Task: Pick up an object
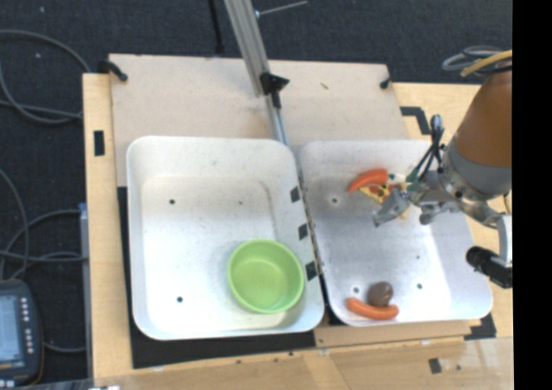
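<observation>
In the right bin (pixel 448 293), an orange-red curved piece (pixel 368 179) lies near the far side, with a small yellow bit (pixel 377 192) just below it. My gripper (pixel 390 209) hangs low over the bin right beside that yellow bit, a little to the front right of the orange piece. I see nothing held in it. At the bin's front edge, a brown rounded lump (pixel 380 293) rests against a long orange piece (pixel 373 310).
The left bin (pixel 172 198) holds a green bowl (pixel 265 275) at its front right. A raised divider (pixel 306 224) separates the bins. A slanted metal rail (pixel 246 26) rises behind them. The arm's grey and orange body (pixel 487 134) overhangs the right bin's far right.
</observation>
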